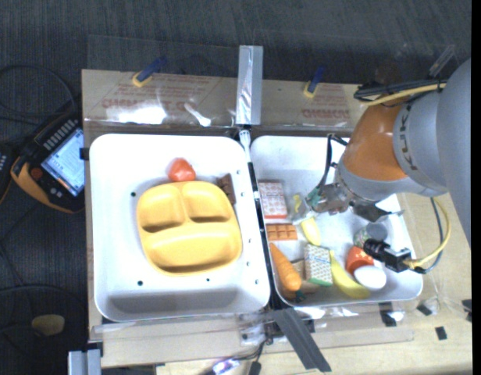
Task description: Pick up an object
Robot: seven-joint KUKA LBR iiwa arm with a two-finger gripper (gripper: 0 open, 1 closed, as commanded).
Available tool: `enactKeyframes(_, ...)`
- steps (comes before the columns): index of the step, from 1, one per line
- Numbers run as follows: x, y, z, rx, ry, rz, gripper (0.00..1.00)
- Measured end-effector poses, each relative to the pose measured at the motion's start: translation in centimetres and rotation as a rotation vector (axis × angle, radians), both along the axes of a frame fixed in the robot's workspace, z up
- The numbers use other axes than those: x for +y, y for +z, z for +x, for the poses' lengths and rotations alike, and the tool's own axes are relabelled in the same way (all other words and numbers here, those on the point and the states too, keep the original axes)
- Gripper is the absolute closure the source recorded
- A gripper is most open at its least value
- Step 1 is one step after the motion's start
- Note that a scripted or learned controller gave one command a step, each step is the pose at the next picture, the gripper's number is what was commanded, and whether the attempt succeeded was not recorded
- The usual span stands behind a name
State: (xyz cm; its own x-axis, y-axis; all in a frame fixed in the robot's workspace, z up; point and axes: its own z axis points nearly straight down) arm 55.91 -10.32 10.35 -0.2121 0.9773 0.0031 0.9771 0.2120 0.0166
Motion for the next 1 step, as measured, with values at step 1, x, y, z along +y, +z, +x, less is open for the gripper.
enactKeyframes(1,3.87,12.62,0.05,0.017,-0.059,-0.009,1.00)
